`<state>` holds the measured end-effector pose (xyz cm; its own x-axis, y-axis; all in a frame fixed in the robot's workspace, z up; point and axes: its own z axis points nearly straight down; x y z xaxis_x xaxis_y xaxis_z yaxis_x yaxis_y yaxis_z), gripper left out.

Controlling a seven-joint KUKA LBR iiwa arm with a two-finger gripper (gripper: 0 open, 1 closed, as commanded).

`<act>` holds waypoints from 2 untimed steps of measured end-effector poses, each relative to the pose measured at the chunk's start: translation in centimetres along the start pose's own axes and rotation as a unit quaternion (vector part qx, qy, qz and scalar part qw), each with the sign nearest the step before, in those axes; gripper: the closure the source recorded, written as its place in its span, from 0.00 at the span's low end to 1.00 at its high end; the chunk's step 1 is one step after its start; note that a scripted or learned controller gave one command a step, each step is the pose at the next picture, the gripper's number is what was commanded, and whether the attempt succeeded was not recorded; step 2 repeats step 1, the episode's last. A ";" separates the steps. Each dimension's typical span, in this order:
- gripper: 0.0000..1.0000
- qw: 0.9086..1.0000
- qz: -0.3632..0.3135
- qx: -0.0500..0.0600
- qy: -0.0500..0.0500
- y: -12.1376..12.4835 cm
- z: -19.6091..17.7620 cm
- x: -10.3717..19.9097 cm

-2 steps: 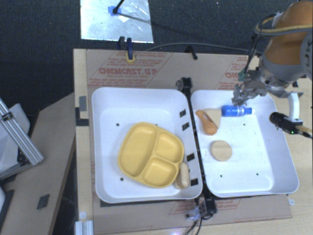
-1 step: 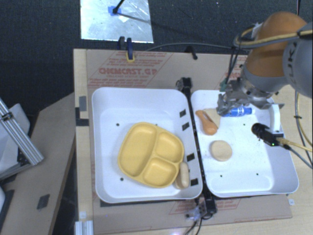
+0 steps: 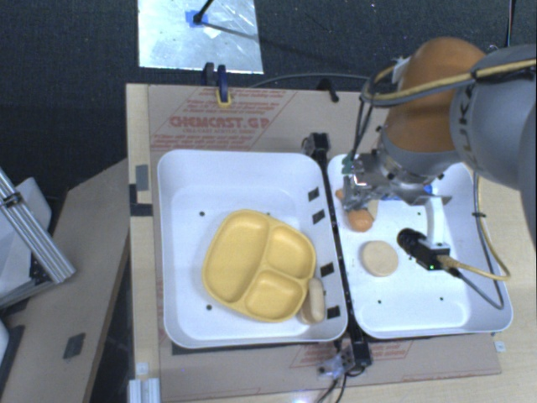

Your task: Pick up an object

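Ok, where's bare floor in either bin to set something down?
Left bin: the far strip beyond the yellow plate. Right bin: the near floor below the beige disc. Crowded around the gripper, by the orange piece.

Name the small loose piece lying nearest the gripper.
The orange piece, right by the gripper; the pale disc lies farther, the tan lump farthest.

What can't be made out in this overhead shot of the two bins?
- Small orange object: camera view, top hidden by the gripper; shape unclear.
- Right bin: far corner covered by the arm.
- Beige piece beside the yellow divided tray: too small to identify.
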<state>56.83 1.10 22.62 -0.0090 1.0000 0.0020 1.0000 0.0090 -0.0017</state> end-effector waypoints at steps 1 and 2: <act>1.00 1.000 -0.001 0.000 0.000 -1.8 0.8 5.9; 1.00 1.000 -0.001 0.000 0.000 -1.8 0.8 5.9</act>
